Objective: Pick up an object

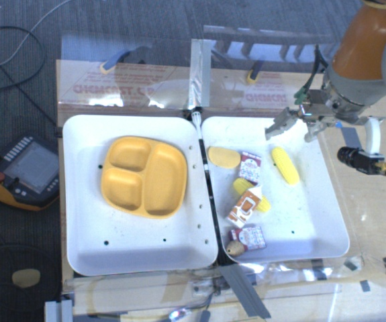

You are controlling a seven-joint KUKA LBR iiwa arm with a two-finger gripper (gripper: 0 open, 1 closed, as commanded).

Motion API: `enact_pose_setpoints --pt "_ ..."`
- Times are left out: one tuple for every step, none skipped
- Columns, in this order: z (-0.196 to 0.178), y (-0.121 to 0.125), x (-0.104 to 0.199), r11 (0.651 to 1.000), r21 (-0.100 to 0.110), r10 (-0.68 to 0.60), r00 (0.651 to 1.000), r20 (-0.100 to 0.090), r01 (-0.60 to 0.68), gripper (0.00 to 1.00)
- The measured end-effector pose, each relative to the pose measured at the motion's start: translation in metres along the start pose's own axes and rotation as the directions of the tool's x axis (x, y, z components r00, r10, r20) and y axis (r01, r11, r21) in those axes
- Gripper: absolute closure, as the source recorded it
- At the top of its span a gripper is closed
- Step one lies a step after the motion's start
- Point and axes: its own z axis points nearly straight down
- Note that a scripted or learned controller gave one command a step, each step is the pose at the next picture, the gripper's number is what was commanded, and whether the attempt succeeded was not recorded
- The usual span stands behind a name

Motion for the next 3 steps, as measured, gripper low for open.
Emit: enact_pose_setpoints --pt "0.056 -0.037 0.022 0.977 0.002 0.212 0.977 -0.002 -0.212 0.0" --pt "0.18 -0.013 0.033 0.975 0.001 0.222 0.975 0.0 -0.222 0.0" --pt "0.182 -0.083 0.037 0.988 -0.016 0.151 0.989 0.001 -0.151 0.0"
